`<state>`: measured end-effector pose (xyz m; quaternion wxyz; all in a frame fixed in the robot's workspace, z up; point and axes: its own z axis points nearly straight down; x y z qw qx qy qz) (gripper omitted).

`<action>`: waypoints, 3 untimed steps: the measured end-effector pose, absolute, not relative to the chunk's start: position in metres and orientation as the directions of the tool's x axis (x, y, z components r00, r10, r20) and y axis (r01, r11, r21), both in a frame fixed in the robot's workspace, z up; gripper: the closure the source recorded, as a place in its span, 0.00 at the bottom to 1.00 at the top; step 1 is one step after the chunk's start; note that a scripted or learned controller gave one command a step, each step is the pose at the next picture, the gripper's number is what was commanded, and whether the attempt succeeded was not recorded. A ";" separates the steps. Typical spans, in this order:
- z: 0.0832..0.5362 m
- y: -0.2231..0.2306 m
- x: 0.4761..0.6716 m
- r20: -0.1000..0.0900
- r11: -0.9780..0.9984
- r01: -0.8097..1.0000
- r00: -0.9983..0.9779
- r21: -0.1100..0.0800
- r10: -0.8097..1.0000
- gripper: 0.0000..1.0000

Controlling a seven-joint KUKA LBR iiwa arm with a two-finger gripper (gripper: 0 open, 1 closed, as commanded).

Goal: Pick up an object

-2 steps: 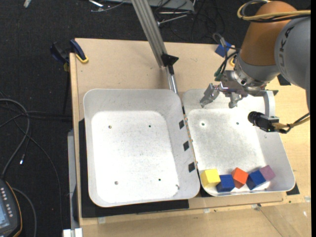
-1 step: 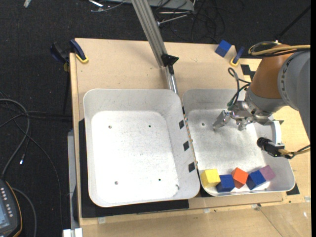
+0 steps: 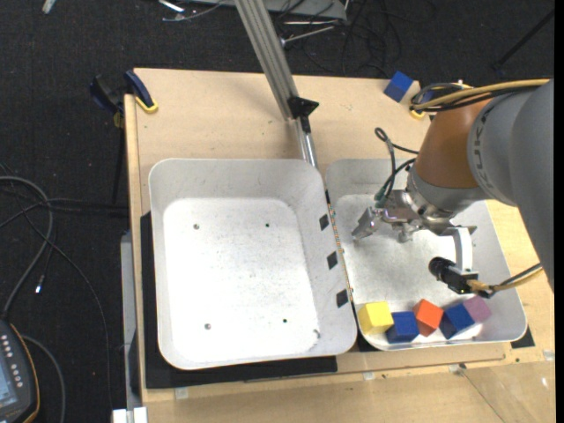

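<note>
The tan wooden surface carries two shallow white bins side by side, their rims meeting at the centre. The left bin has a speckled, rounded-corner floor. The grey arm with its orange band enters from the right over the right bin. The hand hangs over that bin's bare middle floor, near the left wall; whether its fingers are spread or pressed together cannot be told. Along the near wall, five small blocks sit packed in a row: yellow cube, blue cube, orange cube, second blue cube, pale purple block. Another blue block lies on the surface's far edge.
</note>
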<state>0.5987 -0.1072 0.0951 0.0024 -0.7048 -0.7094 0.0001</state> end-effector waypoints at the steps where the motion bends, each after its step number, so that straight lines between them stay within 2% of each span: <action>1: 0.121 -0.107 0.682 -0.001 0.005 1.000 -0.005 0.010 1.000 0.00; 2: 0.201 -0.093 0.613 0.001 -0.002 1.000 0.002 0.004 1.000 0.00; 3: 0.147 -0.103 0.588 0.000 -0.003 1.000 0.003 -0.006 1.000 0.00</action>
